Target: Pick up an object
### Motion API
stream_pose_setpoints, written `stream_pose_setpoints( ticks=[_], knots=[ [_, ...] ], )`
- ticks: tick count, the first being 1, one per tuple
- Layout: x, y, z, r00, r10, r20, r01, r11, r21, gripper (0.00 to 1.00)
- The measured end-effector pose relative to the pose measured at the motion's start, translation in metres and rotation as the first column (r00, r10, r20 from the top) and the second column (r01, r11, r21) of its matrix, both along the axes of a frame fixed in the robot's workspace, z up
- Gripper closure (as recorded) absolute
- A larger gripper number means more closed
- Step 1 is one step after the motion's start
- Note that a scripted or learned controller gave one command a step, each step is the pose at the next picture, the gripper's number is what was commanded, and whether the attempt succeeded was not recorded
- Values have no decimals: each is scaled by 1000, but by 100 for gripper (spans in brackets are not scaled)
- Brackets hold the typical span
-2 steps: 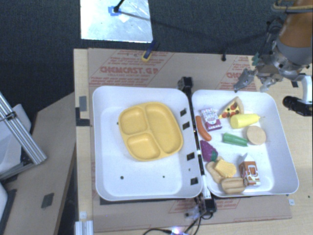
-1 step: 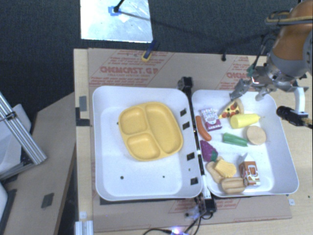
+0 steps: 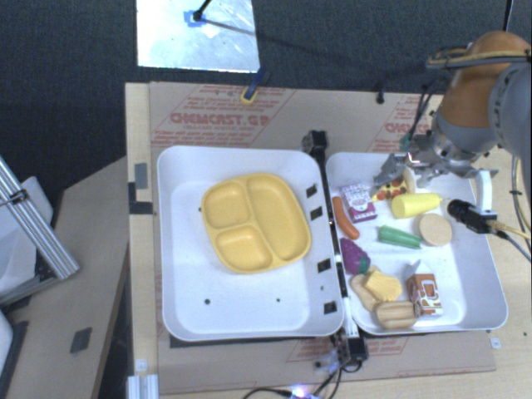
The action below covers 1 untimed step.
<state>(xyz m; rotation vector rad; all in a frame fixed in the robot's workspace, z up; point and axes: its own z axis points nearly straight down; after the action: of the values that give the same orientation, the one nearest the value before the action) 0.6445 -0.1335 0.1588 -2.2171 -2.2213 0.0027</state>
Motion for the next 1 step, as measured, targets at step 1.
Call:
stream_pose_setpoints(
  ticks=[1],
  knots=[
    [-1,-3,-42,1000,-1,2,1,1000,-1,0]
  ],
)
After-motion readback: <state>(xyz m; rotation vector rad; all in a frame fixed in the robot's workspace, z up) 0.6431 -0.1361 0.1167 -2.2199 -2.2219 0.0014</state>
